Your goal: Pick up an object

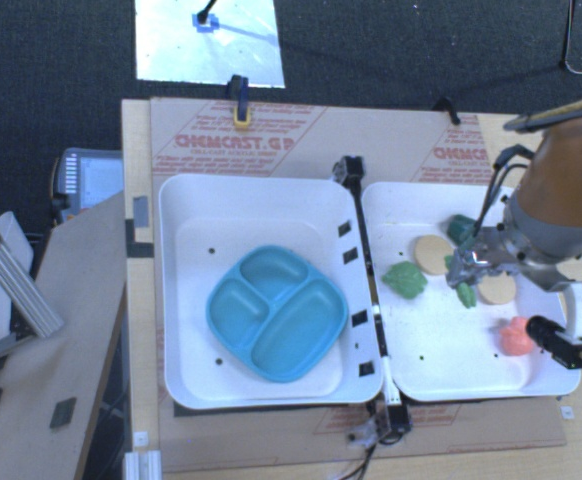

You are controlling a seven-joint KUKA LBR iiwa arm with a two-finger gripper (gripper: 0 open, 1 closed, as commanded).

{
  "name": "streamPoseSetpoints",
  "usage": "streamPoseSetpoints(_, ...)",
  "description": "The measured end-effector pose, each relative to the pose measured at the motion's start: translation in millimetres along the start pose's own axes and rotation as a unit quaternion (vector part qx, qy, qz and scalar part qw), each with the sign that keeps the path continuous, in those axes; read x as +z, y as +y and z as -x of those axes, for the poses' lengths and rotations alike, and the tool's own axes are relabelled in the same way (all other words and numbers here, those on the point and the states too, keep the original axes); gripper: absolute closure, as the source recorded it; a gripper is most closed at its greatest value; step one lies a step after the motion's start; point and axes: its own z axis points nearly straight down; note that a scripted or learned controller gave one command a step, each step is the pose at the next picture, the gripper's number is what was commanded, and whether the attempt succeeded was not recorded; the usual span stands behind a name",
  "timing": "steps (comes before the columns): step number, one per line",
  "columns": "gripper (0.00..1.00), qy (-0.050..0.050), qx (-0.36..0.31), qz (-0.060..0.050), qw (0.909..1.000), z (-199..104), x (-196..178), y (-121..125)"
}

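My gripper [463,270] hangs low over the middle of the right bin [441,373]. A small green piece [467,295] shows right below it, touching or nearly touching the tip; I cannot tell if it is held. Left of the gripper lie a leafy green toy [405,279] and a tan round disc [431,254]. A second tan disc [499,290] sits partly under the wrist. A dark teal item [460,229] lies behind the gripper. A salmon-pink toy [514,337] rests near the bin's front right.
The left bin [186,268] holds a blue divided plate [276,312]. A black-clipped divider [363,278] runs between the two bins. The arm's orange band [571,173] and grey wrist cover the right bin's far right side.
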Motion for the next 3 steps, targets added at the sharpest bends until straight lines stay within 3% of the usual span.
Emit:
streamPoseSetpoints(2, 1.00, 0.001, -0.004, -0.001, 1.0000, -115, -17, -13)
streamPoseSetpoints(3, 1.00, 0.001, -0.004, -0.001, 1.0000, -173, -14, -3)
